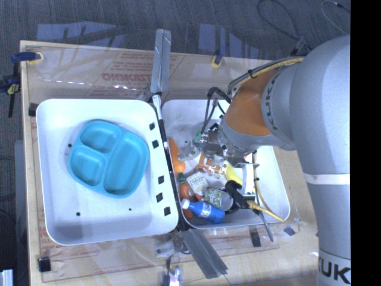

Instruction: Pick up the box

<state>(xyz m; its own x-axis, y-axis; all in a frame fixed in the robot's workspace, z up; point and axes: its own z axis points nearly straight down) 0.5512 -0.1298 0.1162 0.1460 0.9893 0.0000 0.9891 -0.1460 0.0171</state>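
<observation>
The box, a small carton with orange and white print, lies tilted in the clutter in the middle of the right bin. My gripper reaches down into that bin from the right, just above and to the left of the box, under the orange-banded wrist. The wrist and the clutter hide its tips, and I cannot tell whether it touches the box.
Around the box lie an orange carrot-shaped item, a yellow piece, a green-labelled can and a blue bottle. The left bin holds a blue divided plate. A ridge with black clips separates the bins.
</observation>
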